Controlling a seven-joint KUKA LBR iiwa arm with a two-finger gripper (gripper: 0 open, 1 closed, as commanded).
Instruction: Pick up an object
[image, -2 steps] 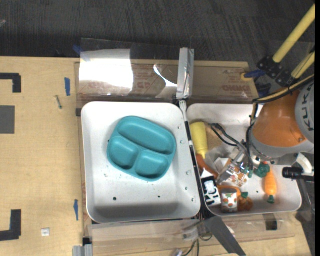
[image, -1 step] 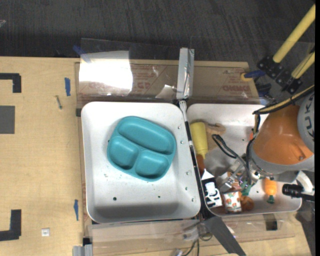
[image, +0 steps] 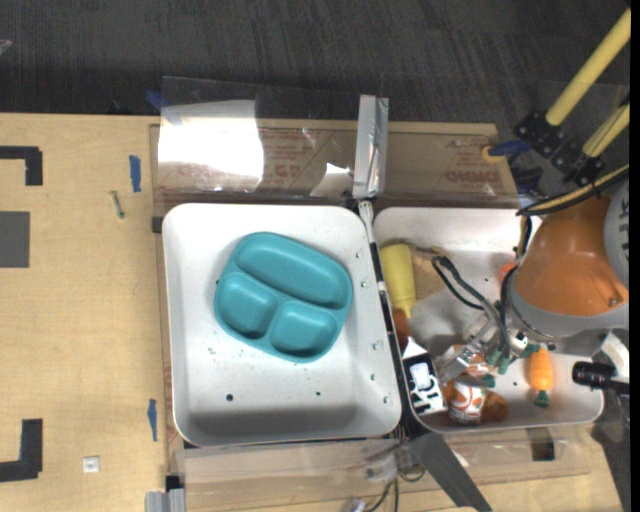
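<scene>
Clutter crowds the right bin (image: 470, 232), and that is the main hazard for a pick here. The gripper (image: 487, 358) hangs low over the bin's front part, amid dark cables, directly above a tight heap: a round orange-and-white toy (image: 466, 400), a small carrot (image: 540, 371) just to its side, and a black-and-white box (image: 424, 385) against the dividing wall. Whether the jaws stand wide or narrow I cannot tell, as cables and the wrist blur them, and nothing is plainly seen between them. With things touching one another, the fingers may land on two at once, push the round toy aside so it rolls away, or close on air. The carrot is small and tapered and will likely slip; the box lies close to the wall, leaving little room on that side. Further back lies a yellow cylinder (image: 399, 276) with a reddish piece (image: 401, 325) at its near end, more apart from the heap and probably easier to take. By count: two white bins, one teal divided plate (image: 284, 294) alone in the left bin (image: 190, 330), and five loose objects in the right one, as far as I can make out.
</scene>
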